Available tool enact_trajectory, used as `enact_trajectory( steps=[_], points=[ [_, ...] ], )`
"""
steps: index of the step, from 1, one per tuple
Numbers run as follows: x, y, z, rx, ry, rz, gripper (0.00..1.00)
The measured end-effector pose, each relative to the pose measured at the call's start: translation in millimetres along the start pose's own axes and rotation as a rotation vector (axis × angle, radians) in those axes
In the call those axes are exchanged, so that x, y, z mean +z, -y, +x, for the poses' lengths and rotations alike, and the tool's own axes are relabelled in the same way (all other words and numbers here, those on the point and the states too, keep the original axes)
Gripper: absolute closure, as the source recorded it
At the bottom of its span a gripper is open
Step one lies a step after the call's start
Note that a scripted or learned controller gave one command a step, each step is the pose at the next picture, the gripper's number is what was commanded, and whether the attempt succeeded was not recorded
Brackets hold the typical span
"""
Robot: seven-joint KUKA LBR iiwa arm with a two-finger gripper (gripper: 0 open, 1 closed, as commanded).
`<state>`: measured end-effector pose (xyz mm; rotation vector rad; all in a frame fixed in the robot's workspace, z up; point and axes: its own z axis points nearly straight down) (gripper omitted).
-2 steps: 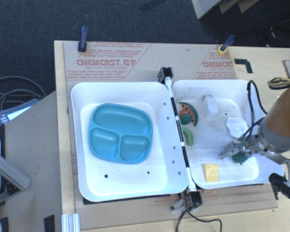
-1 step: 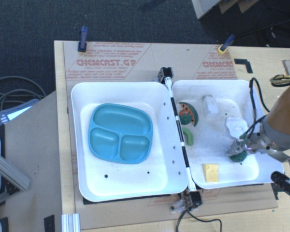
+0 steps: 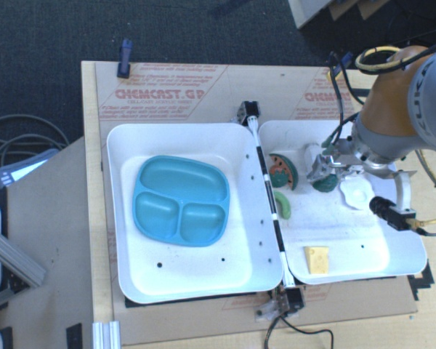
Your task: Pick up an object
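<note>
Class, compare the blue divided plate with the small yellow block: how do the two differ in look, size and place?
The blue divided plate is far larger than the yellow block. The plate is rounded with three compartments; the block is a plain square. The plate lies in the left bin, the block in the right bin. Both lie flat, untouched.

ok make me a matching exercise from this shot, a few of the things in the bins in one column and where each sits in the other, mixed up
Things:
1. blue divided plate
2. yellow block
3. green piece
4. gripper

Places:
A. right bin, near front edge
B. right bin, beside the wall between the bins
C. middle of the left bin
D. back of the right bin, over a dark green object

Pairs: 1-C, 2-A, 3-B, 4-D
</note>
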<state>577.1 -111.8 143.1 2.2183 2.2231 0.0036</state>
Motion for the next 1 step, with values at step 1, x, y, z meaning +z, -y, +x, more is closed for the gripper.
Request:
enact_trajectory(
  steps=[1],
  points=[
    [-41.7,-3.0,63.4,0.001,0.001,0.001,1.00]
  ],
)
